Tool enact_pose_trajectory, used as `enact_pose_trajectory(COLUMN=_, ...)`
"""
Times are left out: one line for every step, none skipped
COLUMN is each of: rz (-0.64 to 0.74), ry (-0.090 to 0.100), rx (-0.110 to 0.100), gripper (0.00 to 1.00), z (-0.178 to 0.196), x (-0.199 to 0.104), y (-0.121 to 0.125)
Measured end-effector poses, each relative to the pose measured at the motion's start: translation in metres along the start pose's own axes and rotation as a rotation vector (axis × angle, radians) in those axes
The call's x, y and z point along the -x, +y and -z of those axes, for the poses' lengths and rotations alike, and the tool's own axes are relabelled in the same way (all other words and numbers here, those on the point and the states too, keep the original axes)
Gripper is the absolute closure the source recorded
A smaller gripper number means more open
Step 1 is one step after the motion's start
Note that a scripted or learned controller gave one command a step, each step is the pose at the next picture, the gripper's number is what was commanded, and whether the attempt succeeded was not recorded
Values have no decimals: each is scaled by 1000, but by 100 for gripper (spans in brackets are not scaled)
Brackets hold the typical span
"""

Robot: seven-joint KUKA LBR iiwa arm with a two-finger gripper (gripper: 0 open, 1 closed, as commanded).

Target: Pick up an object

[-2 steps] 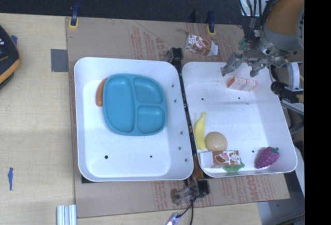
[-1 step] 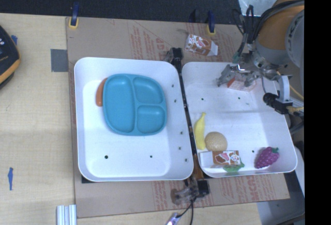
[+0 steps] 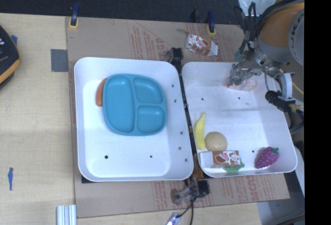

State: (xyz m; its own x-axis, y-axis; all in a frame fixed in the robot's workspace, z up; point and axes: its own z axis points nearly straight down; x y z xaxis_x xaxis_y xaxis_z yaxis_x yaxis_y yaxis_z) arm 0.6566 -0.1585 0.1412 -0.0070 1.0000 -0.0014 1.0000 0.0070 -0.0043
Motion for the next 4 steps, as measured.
enact_pose_trajectory(rz=-5, ry=0, rx=5, gripper=100, z=81, x=55, y=-10)
enact_pose_trajectory(rz=-1, ry=1, rx=0, gripper=100, z=82, x=-26, y=-79)
enact_pose_trajectory(rz=-2, ry=1, rx=0, gripper=0, z=82, x=-26, y=-79)
enact_pose_trajectory(rz=-1, ry=0, rx=0, gripper=0, z=-22, x=0, y=-13)
